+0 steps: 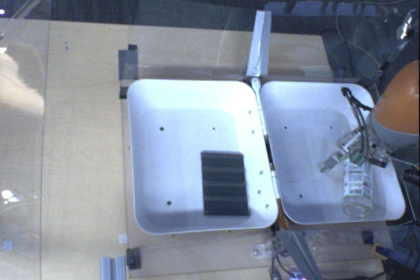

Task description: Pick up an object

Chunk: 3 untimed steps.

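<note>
Reaching into the right bin (302,141), the claw (344,154) hovers, fingers spread open.
A clear bottle (356,188) lies at its five o'clock; a black ridged block (224,183) sits in the left bin (170,115).

We see two bins, left (151,141) and right (295,115), of smooth white plastic with a soft sheen. In the left bin lies a matt black ribbed block (224,183). At the near right, a clear bottle (356,188) looks like glossy transparent plastic. The bench (72,160) looks like pale wood under a clear, reflective sheet. The gripper (344,155) shows bare metal; the arm's band (399,101) is glossy orange.
</note>
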### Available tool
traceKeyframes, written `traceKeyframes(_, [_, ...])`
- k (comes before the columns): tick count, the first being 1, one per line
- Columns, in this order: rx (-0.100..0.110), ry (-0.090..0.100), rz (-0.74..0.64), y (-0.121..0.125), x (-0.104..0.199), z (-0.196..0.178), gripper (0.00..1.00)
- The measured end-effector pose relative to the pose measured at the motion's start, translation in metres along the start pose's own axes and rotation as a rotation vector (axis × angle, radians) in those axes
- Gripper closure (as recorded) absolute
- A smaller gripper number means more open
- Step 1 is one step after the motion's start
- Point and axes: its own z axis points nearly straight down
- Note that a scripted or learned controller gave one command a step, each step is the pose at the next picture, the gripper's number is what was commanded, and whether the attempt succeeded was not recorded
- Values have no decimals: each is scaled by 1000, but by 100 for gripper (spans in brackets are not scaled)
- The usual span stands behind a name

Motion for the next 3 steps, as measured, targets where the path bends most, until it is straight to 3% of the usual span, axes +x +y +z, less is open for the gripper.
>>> traceKeyframes(1, [13,16,160,36,-34,6,0])
traceKeyframes(3, [-1,-9,-36,-2,-3,0,0])
